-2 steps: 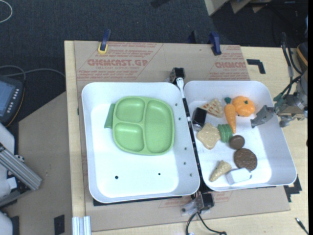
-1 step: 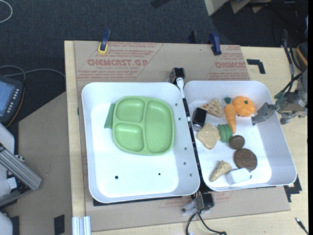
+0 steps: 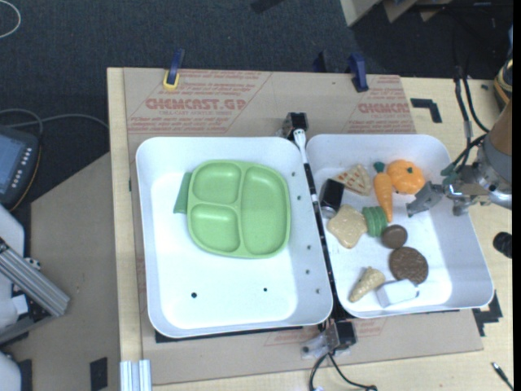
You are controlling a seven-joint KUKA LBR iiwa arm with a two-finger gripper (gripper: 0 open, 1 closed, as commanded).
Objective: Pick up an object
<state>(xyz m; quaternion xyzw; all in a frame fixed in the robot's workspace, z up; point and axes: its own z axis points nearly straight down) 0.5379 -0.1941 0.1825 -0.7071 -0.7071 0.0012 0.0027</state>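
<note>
On the bench, a brown board clamped at its far edge, two shallow white bins sit side by side, touching along their inner rims.

Left bin: one light green divided plate, three compartments, lying flat toward the far half of the bin.

Right bin, contents all loose:
- orange pumpkin toy, far side, just beside the carrot.
- orange carrot toy, green top pointing away from the camera.
- tan waffle-patterned wedge, left of the carrot.
- black block, against the bin's left wall.
- beige bread-like piece, near the bin's left side.
- green ribbed piece, touching the beige piece on its right.
- small brown round piece, just beside the green one.
- larger brown cookie-like disc, nearer the camera.
- tan cone-shaped piece, near the front left.
- white and grey block, at the front rim, touching the disc.

Gripper: reaches in from the right, over the right bin's far right part, close to the pumpkin toy. Nothing is seen between its fingers; whether they are spread or closed cannot be told. Grey arm stands at the view's right edge.
</note>
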